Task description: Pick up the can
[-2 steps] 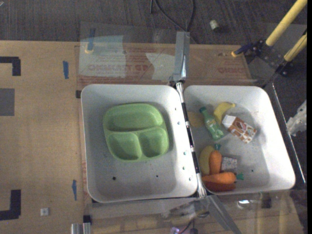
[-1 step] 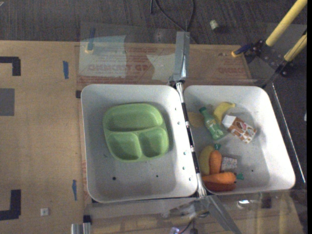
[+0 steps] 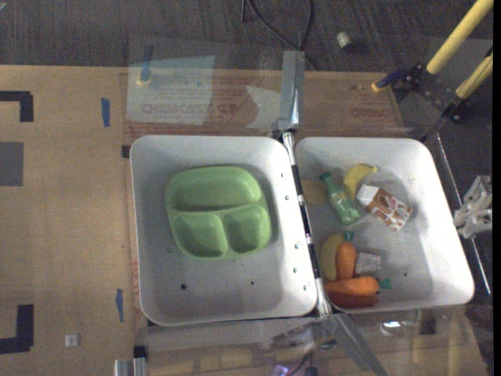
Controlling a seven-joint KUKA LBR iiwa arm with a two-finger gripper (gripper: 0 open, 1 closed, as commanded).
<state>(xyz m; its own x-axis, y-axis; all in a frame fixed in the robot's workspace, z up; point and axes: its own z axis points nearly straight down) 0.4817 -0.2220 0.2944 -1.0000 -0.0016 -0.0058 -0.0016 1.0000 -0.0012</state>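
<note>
The can (image 3: 368, 262) is small, with a grey and red label. It lies in the right bin (image 3: 438, 284) near its front, touching the orange carrot (image 3: 354, 287) and just right of an orange piece of toy food (image 3: 346, 260). A pale mechanical part that looks like my gripper (image 3: 473, 210) hangs outside the right bin's right rim. It is well to the right of the can and slightly farther back, and nothing is visibly held in it.
The right bin also holds a green bottle (image 3: 340, 198), a yellow fruit (image 3: 359, 176), a small carton (image 3: 387, 207) and a yellow-green fruit (image 3: 331, 254). A green divided plate (image 3: 218, 211) lies in the left bin (image 3: 156, 288). Yellow-handled tools (image 3: 462, 34) lie at the back right.
</note>
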